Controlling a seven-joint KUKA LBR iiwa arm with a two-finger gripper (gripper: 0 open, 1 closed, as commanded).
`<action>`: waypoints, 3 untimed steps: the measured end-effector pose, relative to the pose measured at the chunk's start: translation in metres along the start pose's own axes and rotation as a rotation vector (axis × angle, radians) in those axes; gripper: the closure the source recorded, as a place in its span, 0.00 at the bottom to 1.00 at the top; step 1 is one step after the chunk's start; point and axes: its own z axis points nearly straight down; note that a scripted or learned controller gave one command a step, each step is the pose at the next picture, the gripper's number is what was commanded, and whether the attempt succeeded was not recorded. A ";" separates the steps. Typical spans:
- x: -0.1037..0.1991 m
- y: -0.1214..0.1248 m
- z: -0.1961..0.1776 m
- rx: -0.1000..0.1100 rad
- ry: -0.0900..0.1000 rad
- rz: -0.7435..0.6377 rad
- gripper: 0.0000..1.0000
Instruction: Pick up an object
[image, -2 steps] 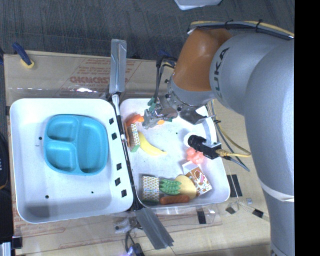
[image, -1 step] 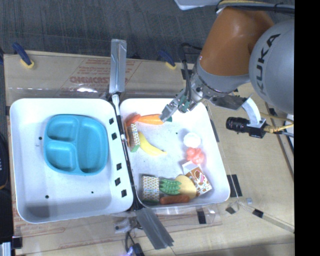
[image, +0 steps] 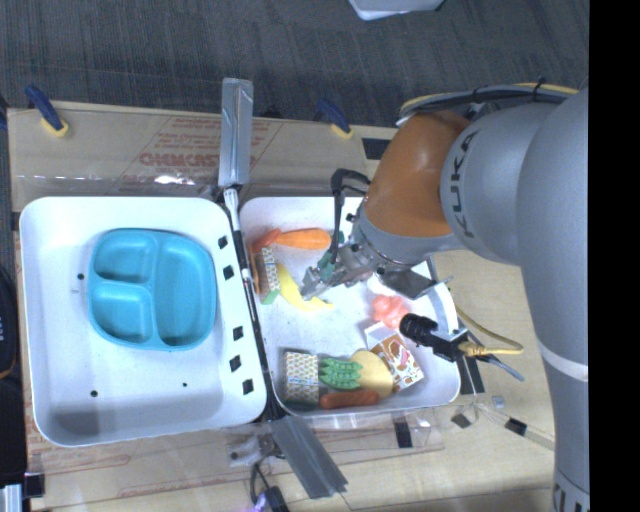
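My gripper (image: 318, 280) hangs low over the middle of the right bin (image: 300, 215), reaching in from the right under the orange wrist band. Its tips sit right at a yellow banana (image: 291, 290) lying just left of them. An orange carrot (image: 300, 239) lies above the gripper near the bin's back wall. A small patterned packet (image: 267, 272) rests at the left wall. The arm hides how the fingers stand.
Along the right bin's front lie a patterned box (image: 299, 372), a green toy (image: 341, 373), a yellow item (image: 372, 372), a red sausage (image: 348, 399) and a card packet (image: 398, 361). A pink piece (image: 388, 304) lies right. The left bin (image: 50, 300) holds a blue divided plate (image: 153, 286).
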 end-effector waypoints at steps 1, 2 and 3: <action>0.000 0.000 0.000 0.000 0.000 0.001 0.00; -0.042 0.035 0.062 0.000 -0.001 -0.004 0.00; -0.043 0.035 0.061 -0.002 -0.002 -0.004 0.00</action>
